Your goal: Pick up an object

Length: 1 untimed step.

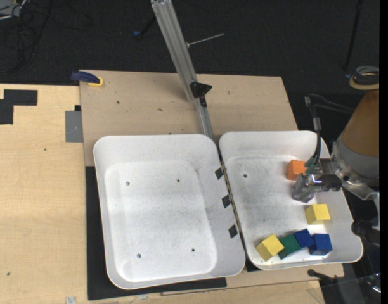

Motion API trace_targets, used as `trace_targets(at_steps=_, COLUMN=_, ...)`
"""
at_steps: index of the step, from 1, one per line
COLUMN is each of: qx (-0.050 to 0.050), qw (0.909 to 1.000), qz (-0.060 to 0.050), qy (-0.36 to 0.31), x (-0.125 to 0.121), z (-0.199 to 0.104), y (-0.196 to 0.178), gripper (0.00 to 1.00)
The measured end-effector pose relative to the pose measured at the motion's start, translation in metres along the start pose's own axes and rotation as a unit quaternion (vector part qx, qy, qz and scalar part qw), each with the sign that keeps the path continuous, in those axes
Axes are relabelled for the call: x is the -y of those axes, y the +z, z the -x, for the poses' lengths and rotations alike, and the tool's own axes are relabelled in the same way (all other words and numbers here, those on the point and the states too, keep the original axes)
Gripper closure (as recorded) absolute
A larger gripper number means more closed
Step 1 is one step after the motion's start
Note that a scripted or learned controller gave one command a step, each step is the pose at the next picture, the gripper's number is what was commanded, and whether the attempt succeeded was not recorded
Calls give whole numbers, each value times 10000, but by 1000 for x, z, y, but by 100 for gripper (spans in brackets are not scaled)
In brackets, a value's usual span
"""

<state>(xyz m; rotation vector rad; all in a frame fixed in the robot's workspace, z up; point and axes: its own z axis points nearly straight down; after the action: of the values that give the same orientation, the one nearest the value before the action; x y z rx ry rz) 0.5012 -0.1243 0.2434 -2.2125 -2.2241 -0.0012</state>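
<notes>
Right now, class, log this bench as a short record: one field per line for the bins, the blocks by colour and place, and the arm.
left bin: white, shallow
right bin: white, holds all the blocks
orange block: far side, beside the gripper
yellow blocks: one mid-right, one at near edge
green block: near edge
blue blocks: two, near right corner
gripper: low over right bin, between orange and yellow blocks

Two bins sit side by side on the bench (pixel 149 106): the left bin (pixel 111 154) and the right bin (pixel 264 141). In the right bin, one block (pixel 296 168) lies toward the rear, just left of the gripper (pixel 303 190), and another block (pixel 317 213) lies nearer the front. A cluster of blocks (pixel 294 243) lies along the front wall.
</notes>
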Motion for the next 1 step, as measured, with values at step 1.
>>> trace_targets(at_steps=1, qx=2, qw=10000, qz=-8, qy=3, x=-2, z=-54, y=14, gripper=100)
